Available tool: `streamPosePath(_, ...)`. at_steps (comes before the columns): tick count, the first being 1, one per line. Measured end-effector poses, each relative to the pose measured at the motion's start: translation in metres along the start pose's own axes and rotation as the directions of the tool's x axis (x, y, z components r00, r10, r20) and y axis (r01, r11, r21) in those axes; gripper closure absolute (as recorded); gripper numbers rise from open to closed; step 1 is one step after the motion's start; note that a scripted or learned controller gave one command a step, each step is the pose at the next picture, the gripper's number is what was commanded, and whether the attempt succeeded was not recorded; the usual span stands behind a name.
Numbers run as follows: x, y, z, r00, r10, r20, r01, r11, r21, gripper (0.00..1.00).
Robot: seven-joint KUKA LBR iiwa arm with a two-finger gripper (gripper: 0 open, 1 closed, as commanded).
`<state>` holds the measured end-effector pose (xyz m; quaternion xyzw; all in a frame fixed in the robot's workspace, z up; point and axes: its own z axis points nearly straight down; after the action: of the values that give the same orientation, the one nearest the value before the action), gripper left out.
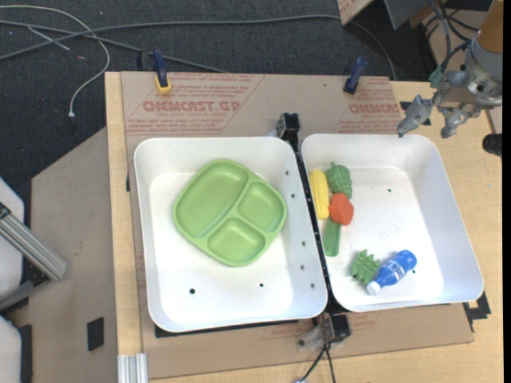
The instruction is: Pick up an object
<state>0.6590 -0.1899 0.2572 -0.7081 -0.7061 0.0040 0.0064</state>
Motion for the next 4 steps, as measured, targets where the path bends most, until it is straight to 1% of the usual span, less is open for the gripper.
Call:
streamPosePath(1,0.001,0.002,-0.009,1.0,-0.003,0.003,0.003,1.0,-0.014,0.0)
streamPosePath(2,-0.006,-0.003,0.039,1.0,-0.002,0.002,0.002,1.0,-0.009,0.0)
streamPosePath(3,-0.006,-0.003,0.081,1.0,-0.003,0.002,0.003,1.0,-0.009,0.0)
streamPosePath(4,-0.007,-0.003,0.144,1.0,-0.003,0.002,0.003,1.0,-0.01,0.0)
